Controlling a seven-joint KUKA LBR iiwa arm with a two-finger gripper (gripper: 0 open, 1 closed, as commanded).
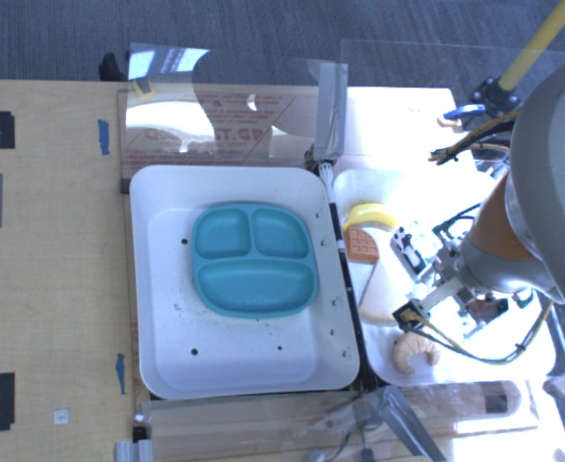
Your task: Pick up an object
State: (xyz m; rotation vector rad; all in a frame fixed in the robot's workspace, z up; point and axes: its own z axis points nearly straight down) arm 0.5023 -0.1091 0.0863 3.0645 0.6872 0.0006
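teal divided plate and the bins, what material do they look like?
Plate: probably moulded plastic or silicone, matte; uniform teal, soft rounded compartment edges, no glare. Left bin: likely hard plastic, smooth white, rounded corners, slightly scuffed with dark specks. Right bin: looks the same, but overexposed.

- Two shallow white bins: the left bin point(157, 287) and the right bin point(378, 287), side by side on one counter point(41, 258).
- One teal divided plate point(254, 259) with three compartments, lying in the left bin.
- One yellow banana point(371, 217), at 12 o'clock in the right bin.
- One orange-brown waffle-like piece point(363, 245), just below the banana.
- One pale, lumpy object point(414, 351), at 6 o'clock in the right bin.
- One arm with one gripper point(408, 286).
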